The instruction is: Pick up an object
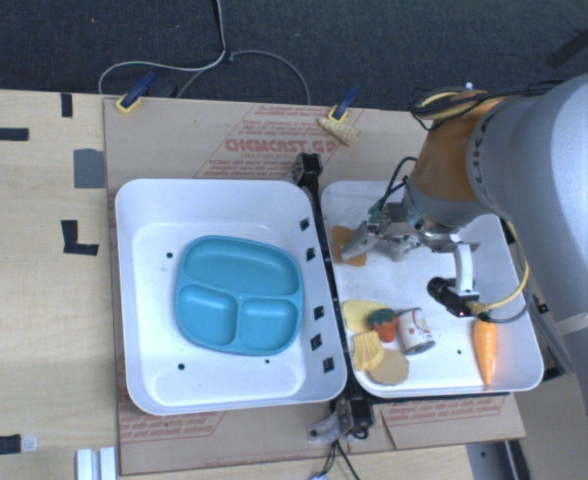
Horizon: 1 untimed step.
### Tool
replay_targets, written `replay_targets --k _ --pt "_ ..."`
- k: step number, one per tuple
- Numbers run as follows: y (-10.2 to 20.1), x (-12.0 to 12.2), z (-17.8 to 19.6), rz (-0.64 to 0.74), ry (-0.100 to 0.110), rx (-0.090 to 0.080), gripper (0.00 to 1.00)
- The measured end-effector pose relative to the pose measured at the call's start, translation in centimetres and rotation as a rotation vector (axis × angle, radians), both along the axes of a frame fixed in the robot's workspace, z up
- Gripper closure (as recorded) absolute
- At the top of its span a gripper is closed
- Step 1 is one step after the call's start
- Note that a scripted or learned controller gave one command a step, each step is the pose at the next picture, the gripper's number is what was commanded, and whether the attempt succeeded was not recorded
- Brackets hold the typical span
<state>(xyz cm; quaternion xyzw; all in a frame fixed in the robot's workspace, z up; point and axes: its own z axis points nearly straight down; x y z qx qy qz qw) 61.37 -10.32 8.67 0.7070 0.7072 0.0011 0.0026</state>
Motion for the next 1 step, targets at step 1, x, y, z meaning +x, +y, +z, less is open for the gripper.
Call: replay_targets --k 1 --pt "0.96 4.93 -0.14 0.004 0.007 -0.001 0.0"
